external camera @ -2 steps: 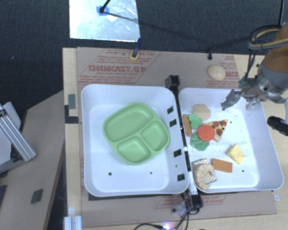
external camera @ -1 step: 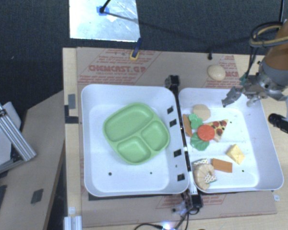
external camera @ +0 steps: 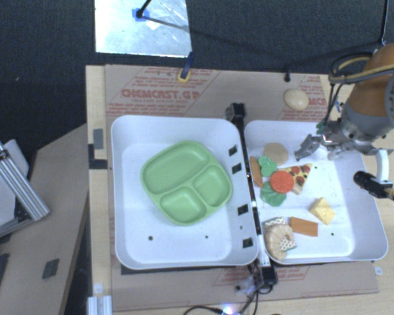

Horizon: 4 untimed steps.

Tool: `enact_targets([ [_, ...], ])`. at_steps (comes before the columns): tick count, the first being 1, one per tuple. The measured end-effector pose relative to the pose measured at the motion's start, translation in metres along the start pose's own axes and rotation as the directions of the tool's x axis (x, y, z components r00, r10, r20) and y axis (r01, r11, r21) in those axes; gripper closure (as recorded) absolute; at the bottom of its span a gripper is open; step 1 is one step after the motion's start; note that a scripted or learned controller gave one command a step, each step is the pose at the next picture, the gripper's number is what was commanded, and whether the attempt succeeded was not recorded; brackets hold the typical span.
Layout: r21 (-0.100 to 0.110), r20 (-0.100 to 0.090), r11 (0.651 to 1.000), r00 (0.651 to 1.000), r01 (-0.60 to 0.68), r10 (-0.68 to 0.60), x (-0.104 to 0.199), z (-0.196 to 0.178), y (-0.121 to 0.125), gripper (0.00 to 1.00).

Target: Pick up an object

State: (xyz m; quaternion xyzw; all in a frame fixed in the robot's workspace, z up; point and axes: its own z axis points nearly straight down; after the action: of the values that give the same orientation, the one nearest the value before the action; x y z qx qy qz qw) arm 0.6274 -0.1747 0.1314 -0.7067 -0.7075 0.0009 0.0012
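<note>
Camera view: the claw (external camera: 313,147), fingers apparently apart and holding nothing, hovers in the right bin (external camera: 364,205) near its far edge; toy pizza slice (external camera: 299,174) lies just beside it, calling for a centred, straight-down approach.

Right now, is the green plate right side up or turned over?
Right side up. The green plate lies flat in the left bin, and its three hollow compartments face the camera, with nothing in them.

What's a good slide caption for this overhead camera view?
KUKA arm's gripper hovers over toy food in the right bin; a green divided plate sits in the left bin.
</note>
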Motion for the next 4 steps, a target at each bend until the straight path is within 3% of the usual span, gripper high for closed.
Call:
enact_targets([
  [1,-0.002,0.0,1.0,1.0,0.0,0.0,0.001,0.049,0.0,0.0],
  [2,-0.009,0.002,1.0,1.0,0.001,-0.001,0.0,0.035,0.002,1.0],
  [4,-0.011,0.003,1.0,1.0,0.005,-0.005,-0.001,-0.066,0.023,1.0],
])
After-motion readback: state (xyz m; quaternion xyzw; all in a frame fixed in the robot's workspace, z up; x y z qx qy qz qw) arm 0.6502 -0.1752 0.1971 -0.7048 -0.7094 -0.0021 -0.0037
